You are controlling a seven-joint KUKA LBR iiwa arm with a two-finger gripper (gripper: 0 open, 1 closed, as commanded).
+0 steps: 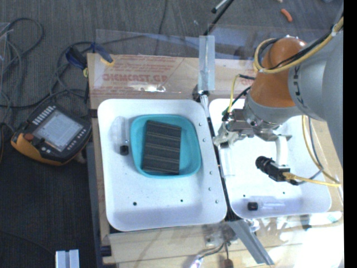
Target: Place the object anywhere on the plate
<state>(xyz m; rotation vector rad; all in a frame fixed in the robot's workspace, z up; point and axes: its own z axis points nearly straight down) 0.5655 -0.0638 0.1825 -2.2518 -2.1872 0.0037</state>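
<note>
A teal plate point(192, 149) lies in the middle of the left bin point(167, 205). A dark grey ribbed block point(162, 147) rests flat on the plate, roughly centred. My gripper point(234, 132) hangs over the upper left part of the right bin point(301, 197), just right of the wall between the bins and apart from the block. The grey arm with its orange band point(279, 71) reaches in from the upper right and hides the back of that bin.
A small clear item with a black end point(119, 134) lies in the left bin beside the plate's left rim. Another clear item with a black cap point(266, 205) lies near the right bin's front edge. A black connector on a yellow cable point(270, 167) hangs below the wrist.
</note>
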